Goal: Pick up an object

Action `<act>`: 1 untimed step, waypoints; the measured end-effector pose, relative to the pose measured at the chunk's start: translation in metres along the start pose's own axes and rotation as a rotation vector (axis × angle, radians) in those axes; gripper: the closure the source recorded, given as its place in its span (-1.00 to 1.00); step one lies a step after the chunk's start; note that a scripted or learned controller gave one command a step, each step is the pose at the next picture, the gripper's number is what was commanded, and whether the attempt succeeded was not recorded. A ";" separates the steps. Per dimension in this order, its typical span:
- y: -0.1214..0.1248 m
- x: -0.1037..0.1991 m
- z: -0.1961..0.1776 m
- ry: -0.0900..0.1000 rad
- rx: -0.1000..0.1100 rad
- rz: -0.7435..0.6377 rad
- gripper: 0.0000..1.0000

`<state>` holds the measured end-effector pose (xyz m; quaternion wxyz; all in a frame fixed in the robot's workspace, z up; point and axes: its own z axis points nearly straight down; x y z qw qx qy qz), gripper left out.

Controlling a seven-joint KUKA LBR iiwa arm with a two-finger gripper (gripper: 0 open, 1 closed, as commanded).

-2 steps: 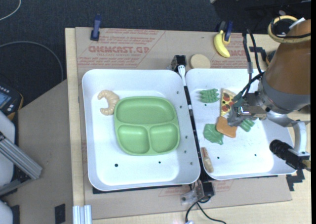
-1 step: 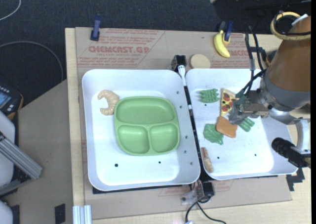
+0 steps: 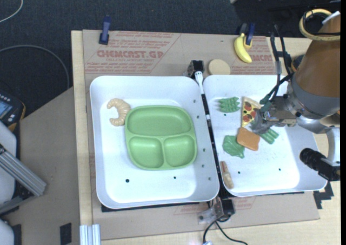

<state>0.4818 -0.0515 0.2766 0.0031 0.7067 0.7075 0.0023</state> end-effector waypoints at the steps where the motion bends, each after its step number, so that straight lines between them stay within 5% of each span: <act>1: 0.019 0.017 0.040 0.002 0.011 0.000 1.00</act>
